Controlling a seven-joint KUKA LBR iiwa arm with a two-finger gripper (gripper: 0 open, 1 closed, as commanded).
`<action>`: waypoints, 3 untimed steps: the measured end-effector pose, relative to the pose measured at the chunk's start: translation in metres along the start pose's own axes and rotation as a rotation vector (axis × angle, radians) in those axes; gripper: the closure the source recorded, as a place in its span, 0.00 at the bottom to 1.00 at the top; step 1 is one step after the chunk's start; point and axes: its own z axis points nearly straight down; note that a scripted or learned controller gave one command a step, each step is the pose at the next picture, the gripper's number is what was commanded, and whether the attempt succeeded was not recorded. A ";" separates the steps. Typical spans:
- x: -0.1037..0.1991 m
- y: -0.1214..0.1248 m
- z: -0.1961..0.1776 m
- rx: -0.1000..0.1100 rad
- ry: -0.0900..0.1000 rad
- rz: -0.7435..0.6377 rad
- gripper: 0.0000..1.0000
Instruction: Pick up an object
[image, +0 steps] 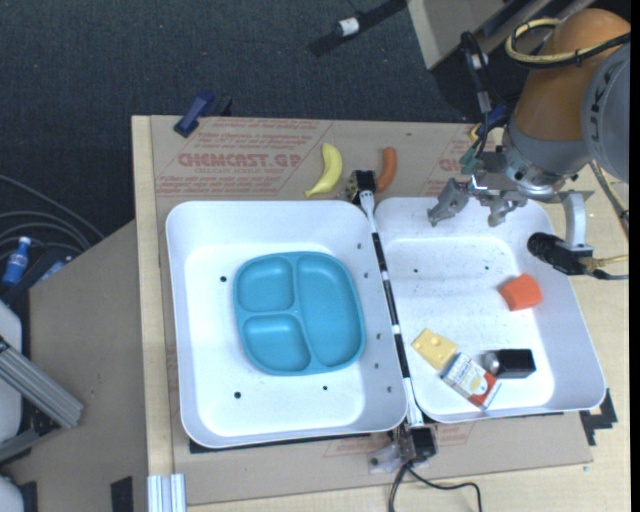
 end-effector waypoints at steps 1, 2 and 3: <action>-0.062 0.015 0.117 0.001 -0.001 0.001 0.00; -0.062 0.016 0.106 -0.003 -0.002 0.001 1.00; -0.061 0.016 0.106 -0.002 -0.002 0.001 0.00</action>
